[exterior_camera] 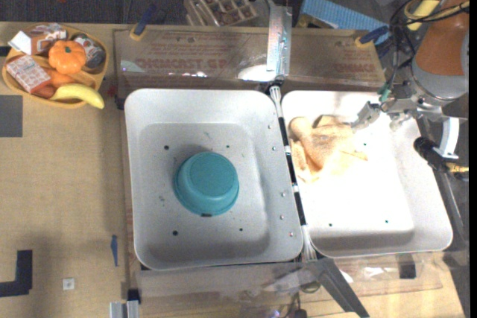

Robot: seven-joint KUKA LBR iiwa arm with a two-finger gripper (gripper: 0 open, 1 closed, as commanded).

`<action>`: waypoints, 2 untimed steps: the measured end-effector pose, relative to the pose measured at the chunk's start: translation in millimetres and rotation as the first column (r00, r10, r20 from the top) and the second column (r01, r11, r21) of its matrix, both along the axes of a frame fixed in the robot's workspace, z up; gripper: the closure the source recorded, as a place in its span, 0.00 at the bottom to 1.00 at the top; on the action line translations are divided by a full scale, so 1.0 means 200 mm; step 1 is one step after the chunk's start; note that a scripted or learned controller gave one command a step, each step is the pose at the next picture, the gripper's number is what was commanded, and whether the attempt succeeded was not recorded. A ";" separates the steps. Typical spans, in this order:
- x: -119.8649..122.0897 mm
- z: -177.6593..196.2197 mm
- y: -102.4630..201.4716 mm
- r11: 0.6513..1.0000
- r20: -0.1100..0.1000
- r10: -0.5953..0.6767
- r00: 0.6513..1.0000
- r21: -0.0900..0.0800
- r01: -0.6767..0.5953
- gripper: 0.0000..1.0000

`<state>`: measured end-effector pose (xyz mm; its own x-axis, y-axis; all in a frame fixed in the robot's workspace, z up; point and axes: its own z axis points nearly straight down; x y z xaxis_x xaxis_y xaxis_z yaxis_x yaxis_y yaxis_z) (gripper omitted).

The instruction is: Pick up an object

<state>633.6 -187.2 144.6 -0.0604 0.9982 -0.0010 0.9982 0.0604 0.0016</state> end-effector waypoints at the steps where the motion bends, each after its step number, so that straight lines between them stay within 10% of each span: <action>1: 0.11 -0.28 0.31 0.998 0.002 0.064 0.998 0.000 -0.064 0.00; 2: 0.11 -0.28 0.17 0.996 0.005 0.088 0.996 -0.002 -0.088 0.00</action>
